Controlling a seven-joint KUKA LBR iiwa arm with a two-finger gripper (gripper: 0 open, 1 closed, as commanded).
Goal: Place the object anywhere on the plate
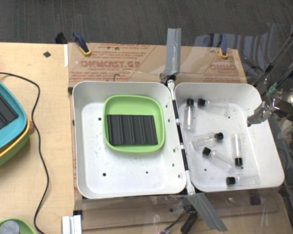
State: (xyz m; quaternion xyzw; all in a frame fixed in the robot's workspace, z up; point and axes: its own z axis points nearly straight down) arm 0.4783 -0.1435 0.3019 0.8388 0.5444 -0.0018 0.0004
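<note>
- Two shallow white bins (88, 179) sit on a cardboard-covered bench.
- Metal gripper (258, 116) hovers at the right bin's edge; its grasp state can't be told.
- Clear plastic black-capped vials (211, 138) could roll or slip before reaching the green square plate (134, 105).

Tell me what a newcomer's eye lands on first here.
The bright green plate with a dark ribbed insert, in the left bin, stands out first. Next come the clear vials with black caps scattered in the right bin. The tool is at that bin's right rim.
</note>
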